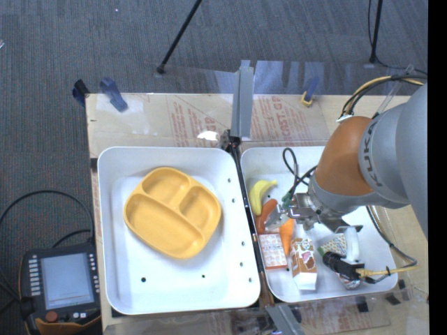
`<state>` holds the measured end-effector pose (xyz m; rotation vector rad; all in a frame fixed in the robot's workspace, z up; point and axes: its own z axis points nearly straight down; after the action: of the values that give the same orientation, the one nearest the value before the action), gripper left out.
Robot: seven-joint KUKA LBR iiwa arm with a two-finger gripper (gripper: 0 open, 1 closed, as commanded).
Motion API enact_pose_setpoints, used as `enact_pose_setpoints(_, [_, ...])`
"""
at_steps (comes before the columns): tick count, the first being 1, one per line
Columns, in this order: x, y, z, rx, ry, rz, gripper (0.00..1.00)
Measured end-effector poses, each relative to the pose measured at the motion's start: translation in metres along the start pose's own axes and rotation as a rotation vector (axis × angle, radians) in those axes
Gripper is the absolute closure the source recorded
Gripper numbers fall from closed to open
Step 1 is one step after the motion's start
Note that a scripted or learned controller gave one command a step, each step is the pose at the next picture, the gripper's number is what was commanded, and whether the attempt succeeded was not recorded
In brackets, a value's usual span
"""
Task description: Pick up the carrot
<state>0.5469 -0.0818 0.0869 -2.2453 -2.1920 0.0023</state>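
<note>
Two bins sit side by side on the bench. The left bin holds a divided plate, lying left of centre. In the right bin, the banana lies near the dividing wall, with the carrot just beyond it toward the front. The gripper sits directly over the carrot's upper end. A small carton lies right of the carrot, at the bin's front. A pendant rests off the bench, front left.
</note>
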Motion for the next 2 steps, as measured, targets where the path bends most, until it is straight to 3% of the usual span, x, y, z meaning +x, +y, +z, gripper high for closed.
enact_pose_setpoints(1, [-0.0134, 0.0370, 0.0005, 0.001, 0.000, 0.089, 0.00])
enact_pose_setpoints(2, [-0.0142, 0.0364, -0.0078, 0.005, 0.001, 0.091, 1.00])
